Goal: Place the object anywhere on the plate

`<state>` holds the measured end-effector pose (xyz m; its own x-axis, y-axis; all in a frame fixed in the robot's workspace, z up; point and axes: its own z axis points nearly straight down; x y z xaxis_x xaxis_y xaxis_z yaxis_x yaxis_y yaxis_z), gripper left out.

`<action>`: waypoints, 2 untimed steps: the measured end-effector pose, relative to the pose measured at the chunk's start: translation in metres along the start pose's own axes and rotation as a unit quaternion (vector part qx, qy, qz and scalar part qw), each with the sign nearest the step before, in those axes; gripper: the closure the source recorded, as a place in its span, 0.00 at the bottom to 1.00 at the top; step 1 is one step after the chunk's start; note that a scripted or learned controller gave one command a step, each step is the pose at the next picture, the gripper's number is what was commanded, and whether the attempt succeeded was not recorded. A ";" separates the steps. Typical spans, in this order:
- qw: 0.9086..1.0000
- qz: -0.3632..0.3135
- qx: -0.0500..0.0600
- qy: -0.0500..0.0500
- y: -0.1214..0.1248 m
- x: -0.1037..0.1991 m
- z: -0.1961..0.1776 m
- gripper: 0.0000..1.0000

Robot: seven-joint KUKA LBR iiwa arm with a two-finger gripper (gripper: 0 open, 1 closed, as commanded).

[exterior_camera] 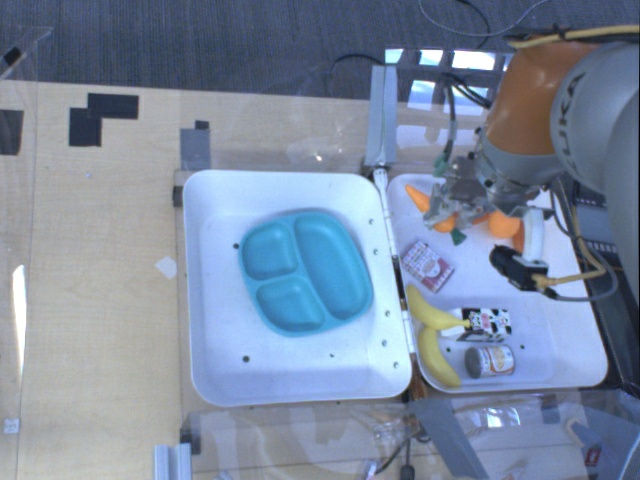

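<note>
A blue plate (303, 271) with three compartments lies in the middle of the left white bin (215, 368). My gripper (456, 211) hangs low at the back of the right bin (585, 363), over an orange carrot (417, 198) with a green end (458, 235). The gripper body hides the carrot's middle, and another orange part (506, 227) shows to its right. I see nothing clearly gripped. Nothing lies on the plate.
The right bin also holds a small red and white packet (428, 266), a yellow banana (436, 334), a black and white carton (487, 321) and a small can (490, 360). A black cable plug (516, 267) hangs beside the wrist. A metal divider (381, 118) stands behind the bins.
</note>
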<state>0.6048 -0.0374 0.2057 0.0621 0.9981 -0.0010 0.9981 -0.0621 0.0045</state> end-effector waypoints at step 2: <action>0.992 -0.129 0.000 0.001 0.008 0.063 0.020 0.00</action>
<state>0.6164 0.0252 0.1857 -0.1948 0.9809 0.0001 0.9808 0.1947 0.0044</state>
